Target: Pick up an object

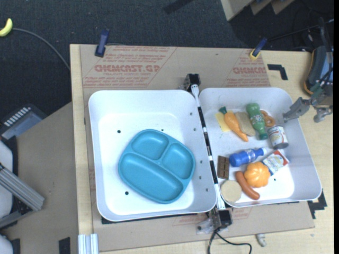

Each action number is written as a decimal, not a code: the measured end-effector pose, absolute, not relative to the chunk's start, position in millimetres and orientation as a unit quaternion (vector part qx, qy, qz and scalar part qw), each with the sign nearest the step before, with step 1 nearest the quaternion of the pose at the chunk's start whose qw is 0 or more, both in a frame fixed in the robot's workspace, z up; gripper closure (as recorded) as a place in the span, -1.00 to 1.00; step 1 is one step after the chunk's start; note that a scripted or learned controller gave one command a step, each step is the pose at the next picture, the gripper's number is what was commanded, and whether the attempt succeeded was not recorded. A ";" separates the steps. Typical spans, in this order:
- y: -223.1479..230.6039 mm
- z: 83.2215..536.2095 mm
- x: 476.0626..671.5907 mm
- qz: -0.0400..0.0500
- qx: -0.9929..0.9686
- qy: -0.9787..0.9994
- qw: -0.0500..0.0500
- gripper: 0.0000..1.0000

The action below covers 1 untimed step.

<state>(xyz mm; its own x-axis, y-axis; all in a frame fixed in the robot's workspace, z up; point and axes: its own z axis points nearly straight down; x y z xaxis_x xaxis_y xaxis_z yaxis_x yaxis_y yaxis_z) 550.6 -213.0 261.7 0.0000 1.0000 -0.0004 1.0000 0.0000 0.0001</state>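
The right bin holds several small items: a carrot, a green bottle, a small can, a blue bottle, an orange fruit, a red sausage, a brown bar and a tan round disc. My gripper hangs over the right bin's far right rim, above and to the right of the can. It is open, its two grey fingers spread apart with nothing between them.
The left bin holds a blue divided plate. A black divider strip runs between the bins. Blue and yellow clamps pin the cardboard at the back. A white-and-red packet lies beside the orange fruit.
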 end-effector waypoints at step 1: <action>-140.6 126.8 588.5 -0.001 0.707 0.708 -0.002 -1.00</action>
